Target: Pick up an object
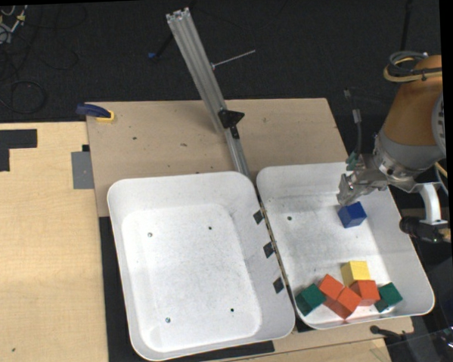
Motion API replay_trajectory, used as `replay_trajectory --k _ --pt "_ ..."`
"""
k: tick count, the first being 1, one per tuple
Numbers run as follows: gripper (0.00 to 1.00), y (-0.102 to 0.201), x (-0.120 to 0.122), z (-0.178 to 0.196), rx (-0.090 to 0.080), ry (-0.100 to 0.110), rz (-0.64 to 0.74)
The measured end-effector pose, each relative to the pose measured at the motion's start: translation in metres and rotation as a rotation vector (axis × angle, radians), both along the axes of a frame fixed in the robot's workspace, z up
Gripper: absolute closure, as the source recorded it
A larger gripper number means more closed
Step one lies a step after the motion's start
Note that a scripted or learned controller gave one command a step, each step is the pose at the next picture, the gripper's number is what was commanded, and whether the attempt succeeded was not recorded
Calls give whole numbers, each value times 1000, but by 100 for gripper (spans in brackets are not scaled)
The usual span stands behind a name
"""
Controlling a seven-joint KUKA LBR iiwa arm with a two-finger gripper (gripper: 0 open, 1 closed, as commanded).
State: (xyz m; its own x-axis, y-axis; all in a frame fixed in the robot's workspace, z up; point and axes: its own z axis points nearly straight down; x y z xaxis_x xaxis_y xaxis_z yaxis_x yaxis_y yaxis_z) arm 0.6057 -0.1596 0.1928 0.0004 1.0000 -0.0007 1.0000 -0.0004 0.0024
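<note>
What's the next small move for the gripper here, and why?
Probably a short straight lift to test the grasp. The gripper sits directly over the blue block in the right bin, apart from the block pile at the near edge. Whether the block is actually gripped is unclear.

arm (406,140): reaching in from right | gripper (350,190): lowered

No readable text, label or number appears anywhere.

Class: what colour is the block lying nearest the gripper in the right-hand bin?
Blue. The block lies just below the gripper, seen in the camera view.
</note>
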Motion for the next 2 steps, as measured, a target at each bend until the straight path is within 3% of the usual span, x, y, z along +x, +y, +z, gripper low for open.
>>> replay_trajectory --k 1,2 --pt "100 0 -8 59 0 -1 1" --pt "100 47 -17 63 3 6 4"
